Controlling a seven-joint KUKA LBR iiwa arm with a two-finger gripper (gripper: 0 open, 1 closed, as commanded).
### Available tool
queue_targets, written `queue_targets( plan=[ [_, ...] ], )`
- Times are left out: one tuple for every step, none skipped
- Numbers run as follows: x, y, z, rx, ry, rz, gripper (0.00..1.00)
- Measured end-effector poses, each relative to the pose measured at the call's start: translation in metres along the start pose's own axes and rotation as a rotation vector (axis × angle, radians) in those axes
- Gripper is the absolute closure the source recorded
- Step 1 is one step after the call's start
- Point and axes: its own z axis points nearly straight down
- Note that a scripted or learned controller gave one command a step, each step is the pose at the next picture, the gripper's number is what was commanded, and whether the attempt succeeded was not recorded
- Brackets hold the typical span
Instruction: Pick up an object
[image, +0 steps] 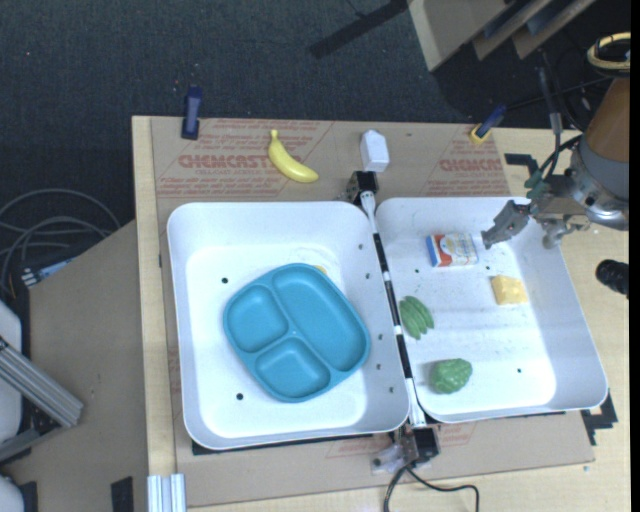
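Observation:
The right bin (560, 330) holds a small white, red and blue box (453, 249), a yellow block (509, 290), a ridged green piece (416, 315) and a rounder green piece (451, 375). My gripper (525, 232) hangs over the bin's far right corner, just right of the box and above the yellow block. Its two fingers are spread open with nothing between them; the left fingertip (497, 231) points toward the box without touching it.
A blue divided plate (293, 330) lies in the left bin (200, 260). On the bench behind the bins are a yellow banana (290, 160), a white object (374, 150) and two blue clips (192, 112). Cables lie at the left.

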Motion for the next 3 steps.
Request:
queue_targets(
  plan=[
    [-0.057, -0.002, 0.136, 0.003, 0.000, 0.001, 0.00],
    [-0.057, 0.000, 0.124, -0.004, -0.002, 0.001, 1.00],
    [-0.044, 0.057, 0.104, -0.003, -0.001, -0.001, 1.00]
  ],
)
